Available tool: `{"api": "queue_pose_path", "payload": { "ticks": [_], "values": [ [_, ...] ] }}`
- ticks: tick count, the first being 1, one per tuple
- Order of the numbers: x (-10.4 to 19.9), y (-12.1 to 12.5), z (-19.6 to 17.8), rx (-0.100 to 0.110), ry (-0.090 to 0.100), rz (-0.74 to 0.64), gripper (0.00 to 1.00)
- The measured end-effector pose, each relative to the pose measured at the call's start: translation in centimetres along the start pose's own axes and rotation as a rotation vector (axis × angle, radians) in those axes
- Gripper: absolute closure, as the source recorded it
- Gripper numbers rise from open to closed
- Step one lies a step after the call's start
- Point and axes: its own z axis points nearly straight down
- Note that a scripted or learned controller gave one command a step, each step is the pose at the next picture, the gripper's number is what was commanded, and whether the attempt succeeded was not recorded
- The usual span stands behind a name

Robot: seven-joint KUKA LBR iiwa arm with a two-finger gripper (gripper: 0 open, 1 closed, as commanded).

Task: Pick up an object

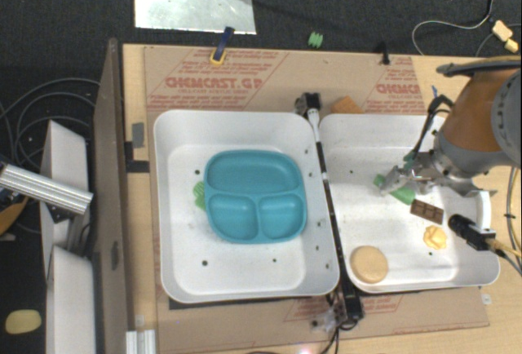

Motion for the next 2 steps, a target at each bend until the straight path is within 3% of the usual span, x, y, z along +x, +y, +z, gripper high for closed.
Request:
{"api": "queue_pose_path", "payload": {
  "ticks": [1, 2],
  "values": [
    [-2.9, -5.8, 0.0, 0.002, 0.001, 0.002, 0.00],
    [-0.4, 2.2, -0.7, -0.009, -0.001, -0.011, 0.00]
  ]
}}
